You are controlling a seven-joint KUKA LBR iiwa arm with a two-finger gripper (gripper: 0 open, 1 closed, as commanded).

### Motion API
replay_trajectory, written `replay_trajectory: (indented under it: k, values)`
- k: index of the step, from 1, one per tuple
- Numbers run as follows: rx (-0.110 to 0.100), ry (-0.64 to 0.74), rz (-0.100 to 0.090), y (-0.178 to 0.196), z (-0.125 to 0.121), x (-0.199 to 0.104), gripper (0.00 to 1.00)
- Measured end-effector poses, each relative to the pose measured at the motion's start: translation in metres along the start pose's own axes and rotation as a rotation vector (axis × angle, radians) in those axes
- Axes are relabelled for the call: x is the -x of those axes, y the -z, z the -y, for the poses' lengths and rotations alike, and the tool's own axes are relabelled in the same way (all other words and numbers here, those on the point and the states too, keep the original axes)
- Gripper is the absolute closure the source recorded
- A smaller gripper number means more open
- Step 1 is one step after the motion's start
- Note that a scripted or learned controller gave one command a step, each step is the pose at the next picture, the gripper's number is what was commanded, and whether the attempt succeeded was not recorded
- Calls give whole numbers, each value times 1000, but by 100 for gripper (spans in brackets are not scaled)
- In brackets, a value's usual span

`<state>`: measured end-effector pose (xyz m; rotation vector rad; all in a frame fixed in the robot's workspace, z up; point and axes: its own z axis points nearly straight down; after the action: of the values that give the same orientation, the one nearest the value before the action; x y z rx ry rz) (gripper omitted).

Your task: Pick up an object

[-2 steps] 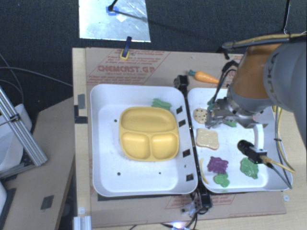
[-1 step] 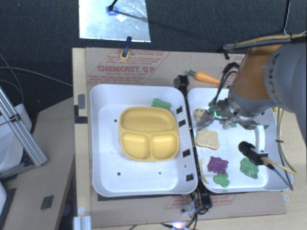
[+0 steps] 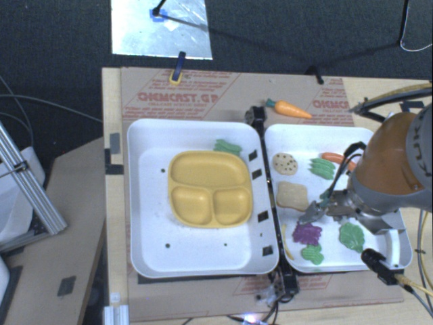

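Toy foods [image 3: 308, 233] in right bin [image 3: 399, 249], tool [image 3: 312, 213] spread unclear, yellow tray [image 3: 206, 188] in left bin [image 3: 145, 202]

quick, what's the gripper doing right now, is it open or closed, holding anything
Gripper: low in the right bin, beside the toast slice and above the purple grapes; open or closed cannot be told, and nothing is visibly held.

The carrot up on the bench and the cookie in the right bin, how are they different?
The carrot is long, tapered and orange with a green top; the cookie is round, pale and dark-speckled. The carrot lies outside both bins on the cardboard behind them; the cookie lies inside the right bin, near its back left corner. Both are small food items lying flat, untouched by the tool.
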<state>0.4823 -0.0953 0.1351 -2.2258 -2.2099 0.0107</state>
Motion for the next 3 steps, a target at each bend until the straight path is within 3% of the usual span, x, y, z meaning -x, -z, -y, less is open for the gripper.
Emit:
replay_trajectory:
  k: [1,2,3]
  values:
    - [6,12,-2,-54,-23,-12,0]
    - [10,11,-2,-40,-24,-12,100]
    - [25,17,-1,56,-98,-43,100]
